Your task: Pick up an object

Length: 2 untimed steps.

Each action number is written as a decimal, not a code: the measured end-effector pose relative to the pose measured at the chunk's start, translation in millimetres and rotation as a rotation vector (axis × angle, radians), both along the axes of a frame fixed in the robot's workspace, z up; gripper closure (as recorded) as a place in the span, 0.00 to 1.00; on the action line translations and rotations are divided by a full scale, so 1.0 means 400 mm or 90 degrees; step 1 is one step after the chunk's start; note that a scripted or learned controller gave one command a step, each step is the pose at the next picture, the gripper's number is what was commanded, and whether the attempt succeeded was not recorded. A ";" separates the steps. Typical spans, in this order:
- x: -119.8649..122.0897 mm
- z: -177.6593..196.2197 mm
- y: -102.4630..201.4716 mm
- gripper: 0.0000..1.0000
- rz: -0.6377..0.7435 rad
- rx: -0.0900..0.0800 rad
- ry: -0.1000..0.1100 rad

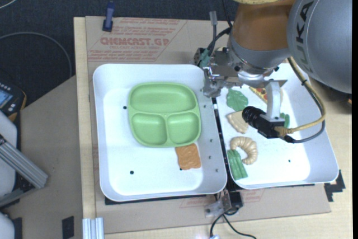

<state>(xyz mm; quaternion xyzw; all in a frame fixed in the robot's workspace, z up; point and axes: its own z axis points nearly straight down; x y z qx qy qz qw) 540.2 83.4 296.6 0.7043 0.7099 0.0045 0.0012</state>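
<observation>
Bright, even overhead light washes the white bins (114,120), shadows faint; fine detail perhaps slightly soft.

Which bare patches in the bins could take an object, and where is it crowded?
Left bin: a bare strip left of the green tray, and the near corner beside the orange piece. Right bin: bare near-right floor. Crowded: its left side, around the curled pastry.

We count two white bins (112,165) (305,159), one green divided plate (165,115), one orange-brown slab (189,157), one curled tan pastry (246,148) and one green stick (236,166).
</observation>
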 end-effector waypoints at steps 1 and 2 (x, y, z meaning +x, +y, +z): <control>-0.149 -0.084 0.125 1.00 -0.001 -0.002 0.011; -0.150 0.150 0.123 1.00 -0.004 -0.001 -0.002</control>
